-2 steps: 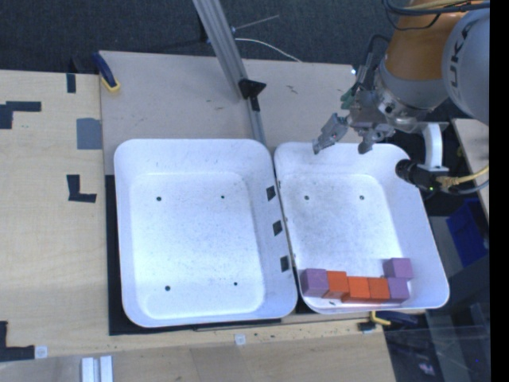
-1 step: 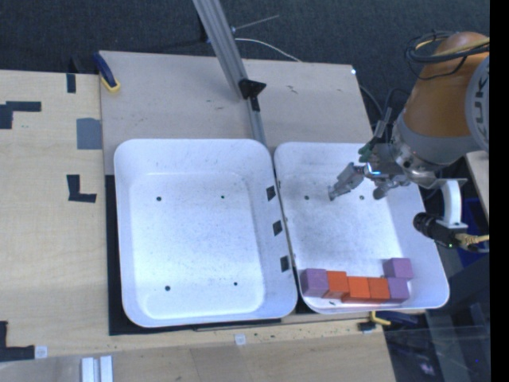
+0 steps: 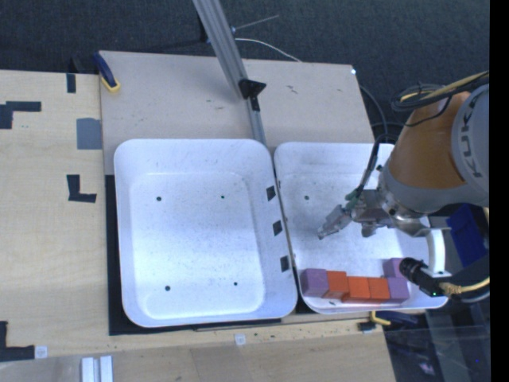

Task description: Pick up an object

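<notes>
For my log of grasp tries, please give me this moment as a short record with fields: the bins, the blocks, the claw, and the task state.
left bin: white bin, seen from the camera
right bin: white bin, holding the blocks
blocks: purple block, orange blocks, second purple block, in a row along the near wall of the right bin
claw: claw over the right bin, apart from the blocks
task state: nothing seen held; blocks lie in the bin
</notes>
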You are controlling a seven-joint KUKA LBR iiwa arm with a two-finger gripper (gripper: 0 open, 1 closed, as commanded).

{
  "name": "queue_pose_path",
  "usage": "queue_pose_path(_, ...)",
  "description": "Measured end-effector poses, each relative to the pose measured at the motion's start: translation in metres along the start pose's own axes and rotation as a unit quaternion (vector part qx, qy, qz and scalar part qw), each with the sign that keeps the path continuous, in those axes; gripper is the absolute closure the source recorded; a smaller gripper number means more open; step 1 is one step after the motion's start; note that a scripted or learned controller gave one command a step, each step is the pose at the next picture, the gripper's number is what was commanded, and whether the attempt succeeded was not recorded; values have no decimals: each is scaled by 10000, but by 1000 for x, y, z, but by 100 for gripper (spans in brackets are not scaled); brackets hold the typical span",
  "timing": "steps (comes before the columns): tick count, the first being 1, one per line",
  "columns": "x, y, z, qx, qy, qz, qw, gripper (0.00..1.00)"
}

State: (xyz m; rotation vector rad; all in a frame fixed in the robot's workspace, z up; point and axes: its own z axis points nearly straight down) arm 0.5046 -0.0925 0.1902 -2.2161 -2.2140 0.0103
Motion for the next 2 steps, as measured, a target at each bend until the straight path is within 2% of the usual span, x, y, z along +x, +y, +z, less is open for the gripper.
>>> queue_pose_path(1, -67, 55, -72, -98, -37, 7, 9999, 0)
queue_pose_path(2, -19, 64, -106, -71, -5, -35, 10000, 0)
